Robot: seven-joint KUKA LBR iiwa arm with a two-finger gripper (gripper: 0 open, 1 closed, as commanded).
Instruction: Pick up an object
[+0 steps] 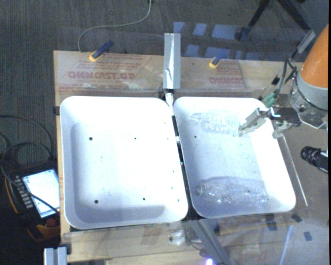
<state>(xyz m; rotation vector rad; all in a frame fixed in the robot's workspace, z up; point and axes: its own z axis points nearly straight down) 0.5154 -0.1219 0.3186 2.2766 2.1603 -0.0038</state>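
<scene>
- The gripper [263, 124] hangs over the upper right part of the right bin [287, 173], near its far right corner.
- Its two fingers [250, 123] are spread apart, one pointing to the left over the bin floor, the other lower, near the right rim. Nothing is between them.
- The arm [315, 76] comes in from the right edge; the orange band is at the top and the grey wrist is below it.
- Just left of the fingers lies a clear plastic bottle [214, 121] on the bin floor, in the upper part of the right bin. It is hard to see against the white. I cannot tell if the left finger touches it; it is very near.
- A second clear bottle [231, 191] lies on its side in the lower part of the same bin, well apart from the gripper.
- The left bin [71, 148] stands just beside the right one; only a few small dark dots show on its floor.
- Both bins rest on a wooden bench [116, 73] with red print and two clamps [100, 51] at the far edge.
- A metal post [171, 62] stands between the bins at the far side.
- On the floor at the left is a tablet [39, 191] with cables.
</scene>
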